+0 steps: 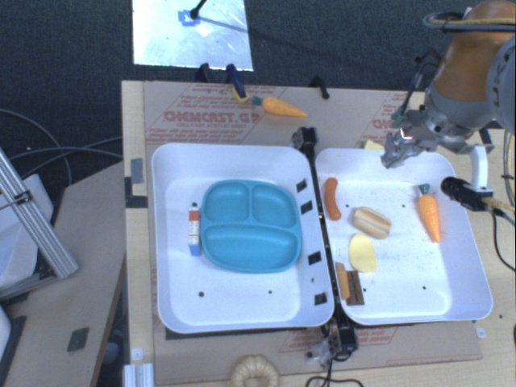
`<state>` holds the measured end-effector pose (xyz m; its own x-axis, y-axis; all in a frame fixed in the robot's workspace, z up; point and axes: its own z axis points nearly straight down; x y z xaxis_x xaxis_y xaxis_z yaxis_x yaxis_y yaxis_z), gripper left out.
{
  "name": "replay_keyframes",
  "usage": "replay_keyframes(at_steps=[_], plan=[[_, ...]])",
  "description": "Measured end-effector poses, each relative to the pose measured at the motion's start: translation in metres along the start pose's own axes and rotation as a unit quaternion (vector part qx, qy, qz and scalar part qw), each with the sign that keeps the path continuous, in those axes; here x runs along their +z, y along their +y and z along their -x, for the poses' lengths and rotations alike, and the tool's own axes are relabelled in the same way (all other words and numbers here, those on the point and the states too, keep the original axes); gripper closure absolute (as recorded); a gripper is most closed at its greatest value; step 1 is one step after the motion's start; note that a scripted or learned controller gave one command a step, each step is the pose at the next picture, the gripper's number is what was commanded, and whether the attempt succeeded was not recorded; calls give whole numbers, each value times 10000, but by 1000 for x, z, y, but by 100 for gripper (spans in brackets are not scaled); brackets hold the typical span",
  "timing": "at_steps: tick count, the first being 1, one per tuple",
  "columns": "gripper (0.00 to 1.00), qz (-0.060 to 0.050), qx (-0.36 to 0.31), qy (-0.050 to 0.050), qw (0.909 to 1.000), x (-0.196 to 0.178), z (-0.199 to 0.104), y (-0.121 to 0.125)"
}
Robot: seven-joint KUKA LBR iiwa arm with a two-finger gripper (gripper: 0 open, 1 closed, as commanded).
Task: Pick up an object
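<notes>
My gripper (395, 155) hangs over the far edge of the right bin (403, 309), with nothing seen between its fingers. Below it in that bin lie an orange hot dog sausage (331, 198), a bread roll (372, 222), a pale yellow slice (362, 255), a toy carrot (429, 214) near the right side and a small brown block (348, 284) at the near left. The left bin (234, 313) holds a blue divided plate (250, 224) and a small white, red and blue tube (193, 228) beside it.
A second toy carrot (278, 106) lies on the cardboard behind the bins. A shiny square sheet (192, 21) sits on the dark floor at the back. A black divider (316, 216) runs between the bins. A beige ring (255, 372) rests at the bench's front edge.
</notes>
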<state>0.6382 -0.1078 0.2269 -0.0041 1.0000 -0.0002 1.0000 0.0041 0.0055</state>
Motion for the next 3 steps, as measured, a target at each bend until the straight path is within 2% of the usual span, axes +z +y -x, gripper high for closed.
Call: replay_keyframes(at_steps=[1,2,3], plan=[[100,-28,-18,6,10000,-10,-41,-33],[100,-34,-14,3,10000,-4,-77,-59],[100,-40,-21,9,10000,-5,-122,-101]])
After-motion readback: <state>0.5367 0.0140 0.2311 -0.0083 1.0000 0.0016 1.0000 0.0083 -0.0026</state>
